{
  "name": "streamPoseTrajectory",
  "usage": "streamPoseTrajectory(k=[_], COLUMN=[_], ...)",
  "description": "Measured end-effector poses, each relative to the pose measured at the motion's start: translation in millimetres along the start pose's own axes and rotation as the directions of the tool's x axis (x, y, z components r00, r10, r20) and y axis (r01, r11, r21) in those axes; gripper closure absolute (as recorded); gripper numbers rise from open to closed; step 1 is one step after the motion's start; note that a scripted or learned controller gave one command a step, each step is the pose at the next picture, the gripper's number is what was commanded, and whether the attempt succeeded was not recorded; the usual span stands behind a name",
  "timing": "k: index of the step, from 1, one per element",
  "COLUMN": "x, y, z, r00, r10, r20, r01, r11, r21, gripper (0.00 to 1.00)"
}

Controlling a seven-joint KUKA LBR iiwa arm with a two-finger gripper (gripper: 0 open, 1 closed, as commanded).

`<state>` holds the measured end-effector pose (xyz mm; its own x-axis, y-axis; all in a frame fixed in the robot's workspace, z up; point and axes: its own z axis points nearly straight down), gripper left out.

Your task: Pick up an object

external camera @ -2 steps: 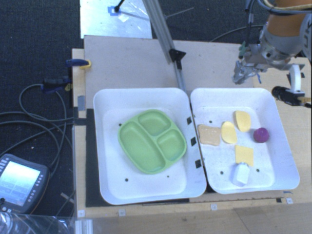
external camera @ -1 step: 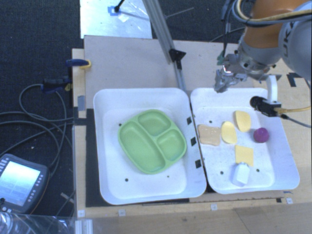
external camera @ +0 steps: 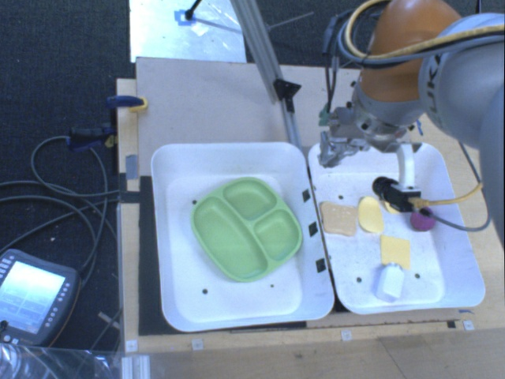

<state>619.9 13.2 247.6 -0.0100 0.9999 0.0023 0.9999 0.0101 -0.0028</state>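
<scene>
Hovering over the right bin (external camera: pixel 454 212), gripper (external camera: pixel 338 150) jaw state indiscernible; crowded toast slice (external camera: pixel 339 219) risks a mis-grasp.

I see a pale green divided plate (external camera: pixel 247 229), white bins (external camera: pixel 177 290), a tan cracker (external camera: pixel 339 219), a yellow oval (external camera: pixel 371 214), a yellow square (external camera: pixel 395 251), a purple piece (external camera: pixel 423 220), a white block (external camera: pixel 390 282), an orange band (external camera: pixel 406 34) above the grey gripper (external camera: pixel 338 150).

- The arm (external camera: pixel 465 77) is smooth grey, with faint dark lettering on its casing (too blurred to read).
- A glossy orange dome (external camera: pixel 410 38) caps the wrist.
- Yellow and black cables (external camera: pixel 371 22) loop over the orange part.
- Below it sits a grey metal gripper (external camera: pixel 335 152).
</scene>
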Motion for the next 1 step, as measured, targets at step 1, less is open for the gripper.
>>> streamPoseTrajectory(k=[1], x=[56.8], y=[-12.3], z=[10.8], r00=[1.0], r10=[-0.001], r20=[-0.001], r01=[0.001], r11=[1.0], r21=[-0.002], gripper=[1.0])
